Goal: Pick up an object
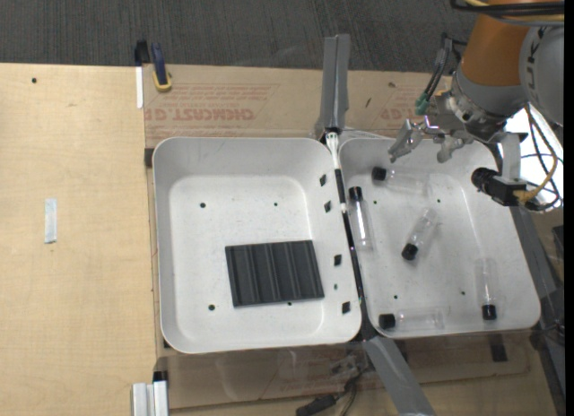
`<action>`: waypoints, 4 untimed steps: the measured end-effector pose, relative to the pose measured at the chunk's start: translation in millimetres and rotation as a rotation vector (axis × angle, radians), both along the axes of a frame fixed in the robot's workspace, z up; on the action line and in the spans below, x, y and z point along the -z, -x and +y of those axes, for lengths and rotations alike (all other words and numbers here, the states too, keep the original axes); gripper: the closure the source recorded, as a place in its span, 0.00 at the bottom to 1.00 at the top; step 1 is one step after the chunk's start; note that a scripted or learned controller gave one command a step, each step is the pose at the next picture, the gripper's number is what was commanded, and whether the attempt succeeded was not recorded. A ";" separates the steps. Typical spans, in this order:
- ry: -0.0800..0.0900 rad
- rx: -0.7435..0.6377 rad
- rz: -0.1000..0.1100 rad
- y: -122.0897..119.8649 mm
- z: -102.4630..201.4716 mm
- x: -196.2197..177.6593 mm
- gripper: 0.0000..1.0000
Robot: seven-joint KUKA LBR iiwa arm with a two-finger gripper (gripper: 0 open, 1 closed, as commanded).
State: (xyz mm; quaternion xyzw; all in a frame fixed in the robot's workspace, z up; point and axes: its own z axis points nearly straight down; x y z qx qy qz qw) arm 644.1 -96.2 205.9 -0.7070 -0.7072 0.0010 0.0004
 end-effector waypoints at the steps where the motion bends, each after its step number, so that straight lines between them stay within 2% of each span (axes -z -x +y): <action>1: 0.000 0.045 0.000 12.3 -28.5 110.2 0.00; 2: -0.001 0.006 0.006 -12.4 -63.4 116.1 0.00; 3: 0.000 -0.065 0.000 -14.4 -63.3 114.7 0.00; 4: 0.000 -0.130 0.001 -14.1 -50.6 115.2 0.00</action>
